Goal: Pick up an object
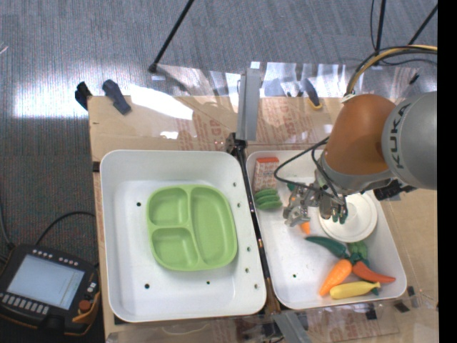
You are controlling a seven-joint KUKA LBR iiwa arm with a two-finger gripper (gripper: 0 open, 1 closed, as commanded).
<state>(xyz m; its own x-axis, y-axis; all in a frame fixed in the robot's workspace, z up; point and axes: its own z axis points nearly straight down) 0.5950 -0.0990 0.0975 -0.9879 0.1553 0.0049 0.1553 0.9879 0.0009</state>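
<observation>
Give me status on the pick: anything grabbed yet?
Done: the two-finger gripper is down in the right white bin, beside the white round plate. In hand: nothing visibly between its fingers. Left: grasp and lift; the orange toy carrot and the yellow toy corn lie untouched.

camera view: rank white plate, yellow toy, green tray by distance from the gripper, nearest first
Gripper is low in the right bin.
1. White plate: beside it, same bin.
2. Yellow toy: same bin, near front corner.
3. Green tray: left bin, across the divider.
</observation>
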